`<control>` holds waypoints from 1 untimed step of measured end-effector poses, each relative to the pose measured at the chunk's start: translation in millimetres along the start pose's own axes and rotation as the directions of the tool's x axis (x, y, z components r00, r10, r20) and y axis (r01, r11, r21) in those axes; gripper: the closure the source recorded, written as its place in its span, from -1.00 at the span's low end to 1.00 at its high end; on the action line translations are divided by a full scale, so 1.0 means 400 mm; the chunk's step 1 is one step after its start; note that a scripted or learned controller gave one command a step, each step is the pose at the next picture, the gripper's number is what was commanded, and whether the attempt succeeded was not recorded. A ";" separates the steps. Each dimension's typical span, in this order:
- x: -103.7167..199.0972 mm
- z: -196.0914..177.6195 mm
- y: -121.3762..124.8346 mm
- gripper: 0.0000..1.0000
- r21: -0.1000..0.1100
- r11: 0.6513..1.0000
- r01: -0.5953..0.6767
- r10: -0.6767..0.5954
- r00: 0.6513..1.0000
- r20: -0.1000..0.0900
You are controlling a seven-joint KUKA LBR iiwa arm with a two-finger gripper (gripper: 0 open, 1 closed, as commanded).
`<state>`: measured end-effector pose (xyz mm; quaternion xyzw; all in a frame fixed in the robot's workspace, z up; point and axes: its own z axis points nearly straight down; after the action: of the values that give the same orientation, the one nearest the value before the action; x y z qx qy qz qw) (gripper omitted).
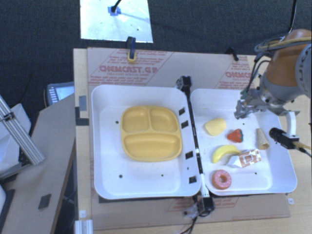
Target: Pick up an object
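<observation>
Several toys wait at right of frame; my end effector [242,108] hovers above the strawberry [235,135], grip state I cannot tell.

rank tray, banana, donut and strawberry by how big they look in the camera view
1. tray, by far the largest
2. banana
3. donut, a little smaller than the banana
4. strawberry, smallest

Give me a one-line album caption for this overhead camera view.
Robot pincer hovers above toy banana, strawberry and donut in the right bin; a yellow divided tray fills the left.
</observation>
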<state>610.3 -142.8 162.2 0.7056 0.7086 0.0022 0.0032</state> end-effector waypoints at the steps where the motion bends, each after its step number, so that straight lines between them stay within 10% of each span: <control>1: -0.003 -0.163 0.012 1.00 -0.001 1.000 0.000 0.000 1.000 0.001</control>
<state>614.6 -144.0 227.3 0.7055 0.7087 0.0023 0.0038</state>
